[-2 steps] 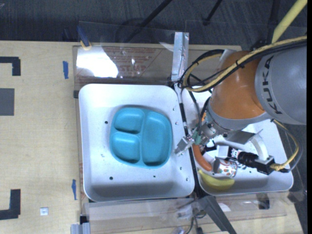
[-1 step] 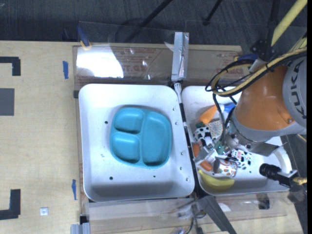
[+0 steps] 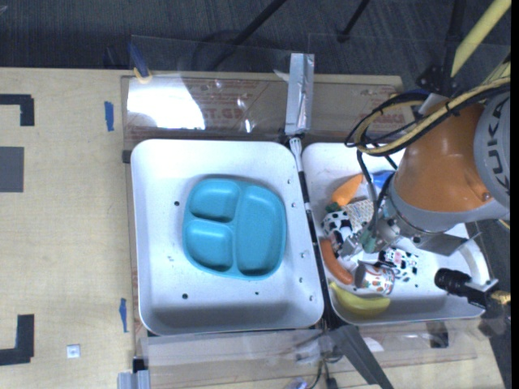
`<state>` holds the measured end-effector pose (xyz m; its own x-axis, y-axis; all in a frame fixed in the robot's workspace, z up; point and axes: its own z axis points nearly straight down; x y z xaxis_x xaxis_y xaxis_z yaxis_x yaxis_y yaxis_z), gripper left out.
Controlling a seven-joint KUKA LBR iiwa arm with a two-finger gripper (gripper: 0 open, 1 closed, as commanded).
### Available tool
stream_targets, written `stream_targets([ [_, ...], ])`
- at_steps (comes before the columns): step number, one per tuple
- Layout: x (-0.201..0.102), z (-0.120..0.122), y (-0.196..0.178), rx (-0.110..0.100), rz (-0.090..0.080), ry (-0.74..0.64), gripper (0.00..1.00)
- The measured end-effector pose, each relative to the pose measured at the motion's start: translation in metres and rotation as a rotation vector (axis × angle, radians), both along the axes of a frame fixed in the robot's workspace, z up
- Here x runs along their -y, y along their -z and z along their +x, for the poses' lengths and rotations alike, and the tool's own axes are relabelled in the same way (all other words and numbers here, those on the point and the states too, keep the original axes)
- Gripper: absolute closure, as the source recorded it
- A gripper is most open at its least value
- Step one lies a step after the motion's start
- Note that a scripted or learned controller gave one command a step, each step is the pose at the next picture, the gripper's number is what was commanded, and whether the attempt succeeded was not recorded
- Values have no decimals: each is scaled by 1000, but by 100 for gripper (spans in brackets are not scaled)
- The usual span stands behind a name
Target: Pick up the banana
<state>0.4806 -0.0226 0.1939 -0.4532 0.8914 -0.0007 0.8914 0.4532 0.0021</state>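
The banana (image 3: 362, 301) lies in the right bin (image 3: 454, 306), against its front wall; only a yellow curved strip of it shows. My gripper (image 3: 366, 248) hangs over the middle of that bin, just behind and above the banana, among the other toys. The arm's grey wrist and orange band hide much of the bin behind it. Nothing yellow shows at the gripper.
Around the gripper lie a black-and-white spotted toy (image 3: 344, 220), a second spotted piece (image 3: 399, 262), an orange item (image 3: 349, 190) and a long orange-red item (image 3: 332, 264). The left bin (image 3: 154, 217) holds a blue divided plate (image 3: 235, 225). Cables loop above the arm.
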Motion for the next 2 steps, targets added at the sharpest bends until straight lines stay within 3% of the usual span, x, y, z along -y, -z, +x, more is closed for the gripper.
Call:
stream_targets([
  [1, 0, 0, 0, 0, 0, 0, 0],
  [2, -8, -1, 10, -4, 0, -6, 0],
])
